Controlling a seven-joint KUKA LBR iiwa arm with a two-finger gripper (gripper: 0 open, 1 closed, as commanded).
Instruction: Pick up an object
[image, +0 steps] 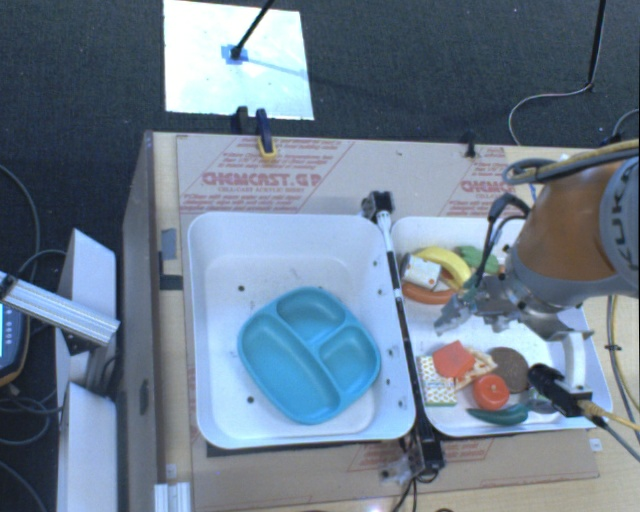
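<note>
The right bin (590, 372) holds several toy foods: a yellow banana (446, 261), an orange carrot-like piece (428, 294), a green item (470, 256), a red wedge (453, 358), a red tomato (491, 391), a brown disc (511, 367), a green pepper (506, 413) and a checkered card (434, 381). My gripper (452, 311) hangs low over the middle of this bin, between the banana group and the red wedge. Nothing shows between its fingers.
The left bin (230, 250) holds a blue divided plate (309, 353). A ridge (393, 290) separates the two bins. The arm's grey and orange body (575, 240) covers the right bin's far right part. Cables run along the bench's right side.
</note>
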